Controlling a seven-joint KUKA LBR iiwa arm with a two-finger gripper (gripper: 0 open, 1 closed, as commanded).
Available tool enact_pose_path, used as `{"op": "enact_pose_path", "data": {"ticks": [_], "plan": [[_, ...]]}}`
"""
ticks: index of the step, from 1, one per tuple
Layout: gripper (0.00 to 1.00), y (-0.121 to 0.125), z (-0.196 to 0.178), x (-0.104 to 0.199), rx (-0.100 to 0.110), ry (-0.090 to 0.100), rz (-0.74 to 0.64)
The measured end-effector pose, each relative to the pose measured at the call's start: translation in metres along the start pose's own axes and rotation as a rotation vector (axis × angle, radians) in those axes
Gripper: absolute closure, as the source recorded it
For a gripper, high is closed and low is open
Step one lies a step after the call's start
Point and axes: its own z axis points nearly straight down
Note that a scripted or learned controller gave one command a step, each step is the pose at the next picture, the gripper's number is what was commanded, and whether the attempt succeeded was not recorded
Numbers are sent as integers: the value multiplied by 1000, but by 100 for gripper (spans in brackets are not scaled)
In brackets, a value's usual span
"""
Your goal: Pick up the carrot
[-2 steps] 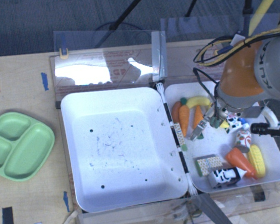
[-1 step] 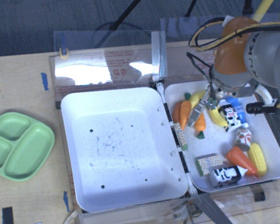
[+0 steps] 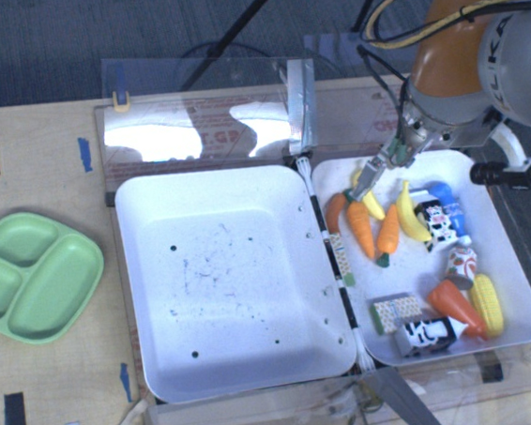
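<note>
Gripper (image 3: 361, 184) low over right bin (image 3: 522, 274), at top-left cluster of toys; finger state cannot be told. Carrot (image 3: 360, 231) lies just below gripper, beside second carrot (image 3: 388, 229).

- Arm (image 3: 513, 58): grey casing, rounded segments.
- Orange band (image 3: 453, 17): domed, glossy, adjoining the grey casing.
- Cables (image 3: 396, 14): yellow and black, looped beside the orange band.
- Wrist end below band: slim, metallic, green-tinted.

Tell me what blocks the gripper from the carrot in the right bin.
Nothing visible lies between them. The gripper hangs just above the carrot, in the right bin. A yellow banana touches the carrot's upper end, and a second carrot lies close on its right.
</note>
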Motion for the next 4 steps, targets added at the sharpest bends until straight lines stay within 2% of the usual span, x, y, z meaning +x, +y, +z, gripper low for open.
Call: {"op": "enact_pose_path", "data": {"ticks": [1,2,3,4], "plan": [[0,-38,70,-21,1,2,-115],[0,-55,97,19,-4,-3,-102],[100,-54,88,15,-8,-9,-96],[100,-30,-26,66,1,1,-84]]}}
